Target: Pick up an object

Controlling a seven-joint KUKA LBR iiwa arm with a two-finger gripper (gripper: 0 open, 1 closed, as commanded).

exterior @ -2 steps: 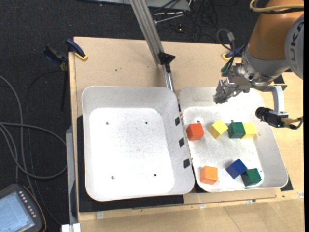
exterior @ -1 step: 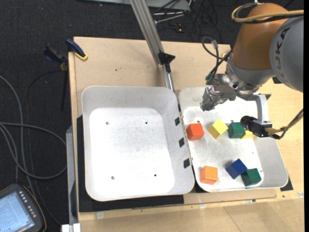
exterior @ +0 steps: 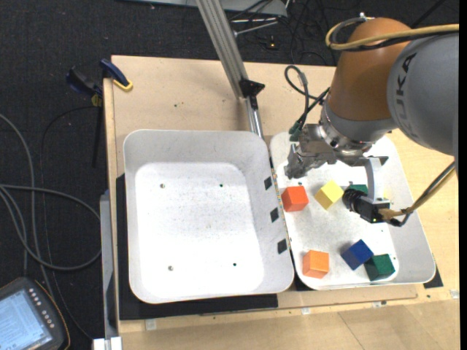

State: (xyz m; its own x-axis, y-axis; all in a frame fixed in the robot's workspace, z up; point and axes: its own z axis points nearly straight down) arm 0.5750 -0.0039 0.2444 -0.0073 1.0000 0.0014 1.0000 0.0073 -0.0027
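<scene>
Two white bins sit side by side on the table. The left bin holds nothing to pick from, so it plays no part in the grasp itself. All the candidates lie in the right bin. Nearest the shared edge is a red-orange block, and below it, toward the front, an orange block. Further right is a yellow block, then a blue block with a green block touching its right side, both near the front rim.

The claw hangs over the back of the right bin, just above and behind the red-orange block. Its tip is dark and tangled with cabling, and whether it is spread or closed cannot be told from this angle. Nothing visible sits between its tips, and every block rests flat on the bin floor.

As a judgement, the pick has not been made: the arm is placed over the blocks, most likely aiming at the red-orange one, while the descent, the closing and the lift all remain.
</scene>
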